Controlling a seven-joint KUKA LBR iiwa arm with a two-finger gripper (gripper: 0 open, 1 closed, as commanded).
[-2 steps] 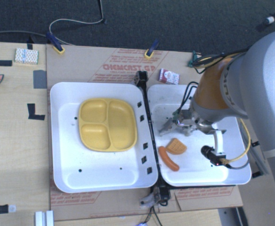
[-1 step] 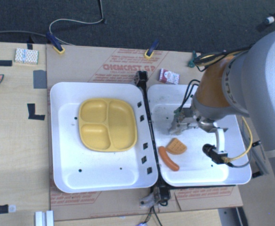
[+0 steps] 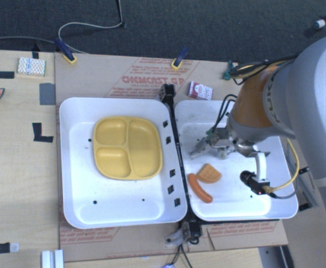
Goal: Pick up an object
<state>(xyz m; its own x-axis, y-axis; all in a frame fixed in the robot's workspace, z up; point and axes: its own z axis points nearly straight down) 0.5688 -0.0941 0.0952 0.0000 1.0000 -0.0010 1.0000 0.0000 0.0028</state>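
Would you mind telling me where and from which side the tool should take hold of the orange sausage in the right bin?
Grip the orange sausage at its middle, coming straight down from above with the fingers across its narrow width. It lies flat and slanted on the floor of the right bin, long and thin. The waffle piece sits close by its upper end, so the middle or lower half probably gives more room.
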